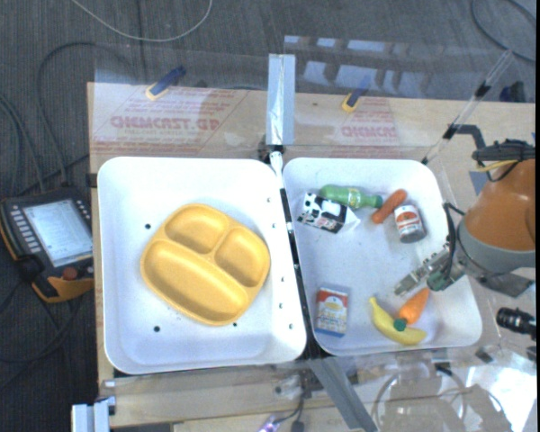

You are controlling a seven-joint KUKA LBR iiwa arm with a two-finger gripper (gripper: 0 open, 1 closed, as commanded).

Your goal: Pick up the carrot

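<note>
Two shallow white bins sit side by side on the bench in your camera view. Left white bin (126, 241): holds a yellow plastic divided plate (205, 263) with three compartments, lying about centre.

Right white bin (360, 268): several items. Along the far side, a green plastic bottle (349, 196) lies on its side, touching a small black-and-white patterned carton (320, 213) just left of it. Beside the bottle's right end lies a short orange-red sausage-shaped toy (389, 207), tilted, and near that a small can with a red label (409, 222). Near the front wall, a small red-and-white box (332, 310) lies flat. At the front right corner, a yellow toy banana (396, 325) lies curved, and the orange toy carrot with a green top (414, 306) rests against it, tilted, its green end touching the banana.

Arm pose: the grey arm with its orange band (508, 210) reaches in from the right, wrist over the right bin's right wall. Its two-finger gripper (420, 275) points down-left, just above the carrot's upper end. Jaws look slightly spread with nothing seen between them; the carrot lies in the bin, not gripped.
</note>
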